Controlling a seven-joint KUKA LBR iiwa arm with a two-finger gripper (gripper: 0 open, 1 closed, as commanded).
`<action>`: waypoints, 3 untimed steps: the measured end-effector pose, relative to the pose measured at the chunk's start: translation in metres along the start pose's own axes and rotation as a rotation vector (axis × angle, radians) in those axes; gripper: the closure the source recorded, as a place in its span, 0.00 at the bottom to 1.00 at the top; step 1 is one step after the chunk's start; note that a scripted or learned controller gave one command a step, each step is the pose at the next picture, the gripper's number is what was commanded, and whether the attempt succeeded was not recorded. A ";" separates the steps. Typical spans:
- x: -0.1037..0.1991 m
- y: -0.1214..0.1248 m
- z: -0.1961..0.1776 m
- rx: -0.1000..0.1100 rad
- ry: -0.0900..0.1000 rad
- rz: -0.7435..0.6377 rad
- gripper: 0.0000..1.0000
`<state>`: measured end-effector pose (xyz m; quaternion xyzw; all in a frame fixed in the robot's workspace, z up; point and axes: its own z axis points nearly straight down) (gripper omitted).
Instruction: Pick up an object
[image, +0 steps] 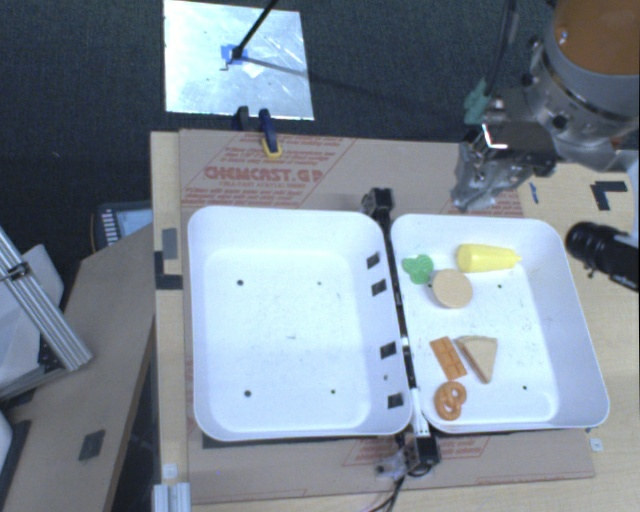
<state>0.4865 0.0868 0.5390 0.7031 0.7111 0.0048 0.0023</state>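
Note:
The right bin holds several small things. A yellow corn-like piece lies near its far edge. A green piece sits by the left wall, beside a tan round disc. Closer to me are an orange strip, a tan wedge and an orange pretzel. My gripper hangs above the bench just beyond the bin's far rim, up and slightly left of the yellow piece. Nothing shows between it and the bench.
The left bin lies next to the right one, joined by a black-clipped seam. A shiny metal sheet lies on the dark floor at the back. A yellow and blue clamp sits at the cardboard's far edge.

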 end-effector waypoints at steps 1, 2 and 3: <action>0.097 -0.001 0.074 0.016 -0.003 -0.003 1.00; 0.150 0.067 0.001 -0.002 0.001 0.004 1.00; 0.147 0.065 -0.007 0.005 -0.001 0.005 1.00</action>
